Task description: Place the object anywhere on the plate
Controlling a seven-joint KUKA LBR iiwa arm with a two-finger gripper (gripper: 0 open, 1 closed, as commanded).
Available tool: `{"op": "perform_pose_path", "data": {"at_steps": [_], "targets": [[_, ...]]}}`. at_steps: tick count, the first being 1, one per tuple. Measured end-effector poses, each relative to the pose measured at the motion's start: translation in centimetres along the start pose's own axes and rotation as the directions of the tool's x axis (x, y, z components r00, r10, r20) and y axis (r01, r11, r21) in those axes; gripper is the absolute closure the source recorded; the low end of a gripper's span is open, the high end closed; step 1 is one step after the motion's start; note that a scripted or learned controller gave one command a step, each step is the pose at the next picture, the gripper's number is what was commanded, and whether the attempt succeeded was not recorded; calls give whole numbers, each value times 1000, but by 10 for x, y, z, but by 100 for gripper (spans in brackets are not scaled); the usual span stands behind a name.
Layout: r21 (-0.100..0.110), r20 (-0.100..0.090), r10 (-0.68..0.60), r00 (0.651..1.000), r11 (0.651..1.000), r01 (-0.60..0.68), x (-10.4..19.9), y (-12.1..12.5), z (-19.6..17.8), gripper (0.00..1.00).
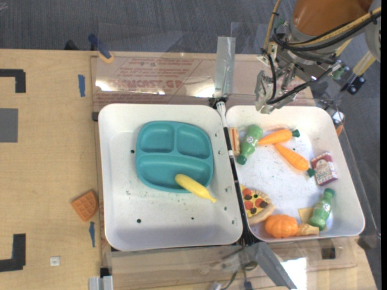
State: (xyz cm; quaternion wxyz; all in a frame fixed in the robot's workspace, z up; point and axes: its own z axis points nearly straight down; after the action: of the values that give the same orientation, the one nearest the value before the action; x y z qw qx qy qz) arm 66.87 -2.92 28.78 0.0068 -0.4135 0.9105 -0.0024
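Nearest, along the right bin's (347, 222) front edge, lie a pumpkin (282, 225), a pizza slice (256, 202) and a green bottle (321, 209). In the left bin (115, 180) the banana (195, 186) rests on the front rim of the teal plate (172, 153), its tip hanging off toward the bin floor (so it is barely on). Likely risk: a nudge or a jolt to the bin could roll it off that rim. Further back in the right bin sit two carrots (290, 156), a second bottle (248, 142) and a small packet (325, 169). Farthest, the gripper (266, 98) hangs above the right bin's back edge; I cannot tell whether its fingers are open or closed, and nothing is visibly between them.
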Motion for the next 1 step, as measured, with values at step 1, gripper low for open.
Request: {"op": "perform_pose_path", "data": {"at_steps": [1], "targets": [[7, 1, -25, 1000, 1000, 25, 48, -43, -123, 100]]}}
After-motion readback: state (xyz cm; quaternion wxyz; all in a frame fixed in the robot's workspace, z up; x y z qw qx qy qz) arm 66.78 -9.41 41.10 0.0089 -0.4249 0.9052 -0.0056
